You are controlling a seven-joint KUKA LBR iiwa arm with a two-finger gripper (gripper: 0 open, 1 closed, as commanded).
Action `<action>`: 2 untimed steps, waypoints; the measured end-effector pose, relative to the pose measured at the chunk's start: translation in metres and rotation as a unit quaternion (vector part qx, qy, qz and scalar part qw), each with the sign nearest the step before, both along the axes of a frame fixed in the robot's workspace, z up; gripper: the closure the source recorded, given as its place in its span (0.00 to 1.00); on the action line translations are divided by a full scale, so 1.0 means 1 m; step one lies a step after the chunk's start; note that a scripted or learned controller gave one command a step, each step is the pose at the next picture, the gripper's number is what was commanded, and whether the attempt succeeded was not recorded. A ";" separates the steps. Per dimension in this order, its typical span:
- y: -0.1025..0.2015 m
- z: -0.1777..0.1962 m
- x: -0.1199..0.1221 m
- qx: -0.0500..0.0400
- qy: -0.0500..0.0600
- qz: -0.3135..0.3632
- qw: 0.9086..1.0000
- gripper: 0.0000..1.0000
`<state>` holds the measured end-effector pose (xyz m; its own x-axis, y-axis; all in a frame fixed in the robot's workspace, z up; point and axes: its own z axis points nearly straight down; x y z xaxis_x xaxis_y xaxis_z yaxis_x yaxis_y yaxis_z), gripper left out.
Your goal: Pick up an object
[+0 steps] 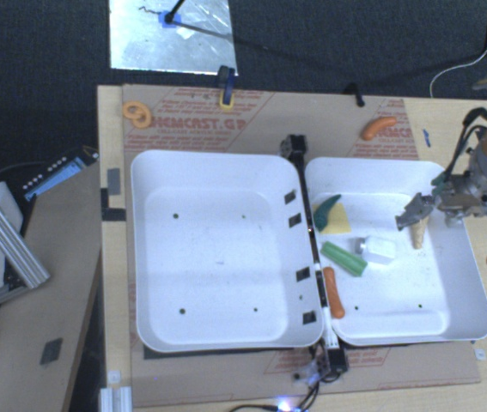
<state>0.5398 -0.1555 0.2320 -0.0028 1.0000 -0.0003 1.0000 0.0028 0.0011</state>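
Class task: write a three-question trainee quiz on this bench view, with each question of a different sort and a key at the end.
1. True or false: the orange carrot-like piece lies in the right bin.
2. Multiple choice: what lies just above the green block? A) a yellow wedge B) a blue ball C) a red cup
3. Fill in: the tool hangs over the ______ bin.

Key
1. True; it lies along that bin's left wall.
2. A; the yellow wedge has a dark green piece against its upper left.
3. Right; the left bin is away from the tool.
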 end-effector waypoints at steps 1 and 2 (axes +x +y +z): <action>0.111 -0.050 0.037 0.003 0.001 0.006 1.000 0.00; 0.103 -0.037 0.036 0.000 -0.001 0.001 1.000 1.00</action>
<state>0.5761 -0.0524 0.1951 -0.0047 1.0000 0.0005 1.0000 0.0047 0.0028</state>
